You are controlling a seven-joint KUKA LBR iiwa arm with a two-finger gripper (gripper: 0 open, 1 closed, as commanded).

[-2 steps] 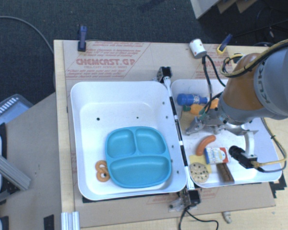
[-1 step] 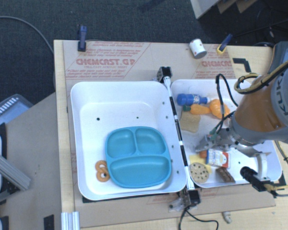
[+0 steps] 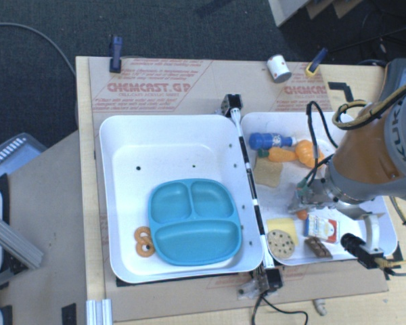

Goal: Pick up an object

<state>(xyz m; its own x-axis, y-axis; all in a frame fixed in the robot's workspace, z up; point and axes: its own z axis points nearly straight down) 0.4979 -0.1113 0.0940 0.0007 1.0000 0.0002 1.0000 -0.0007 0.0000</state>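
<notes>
Cardboard-topped counter (image 3: 155, 87) carries both bins. Gripper (image 3: 310, 198) hangs low in the right bin (image 3: 277, 122), finger state indiscernible; at its 5 o'clock lies a red-and-white packet (image 3: 323, 227).

Bins (image 3: 122, 141) white. Divided plate (image 3: 193, 221) light blue. Pretzel (image 3: 145, 242) orange-brown. Bottle (image 3: 271, 141) blue, white label. Toy (image 3: 294, 154) orange. Cheese wedge (image 3: 282, 236) yellow, round face tan with dark dots. Carton (image 3: 323, 228) white, red and blue print. Arm (image 3: 372, 154) grey, orange band. Bench (image 3: 149, 87) tan, red lettering.
</notes>
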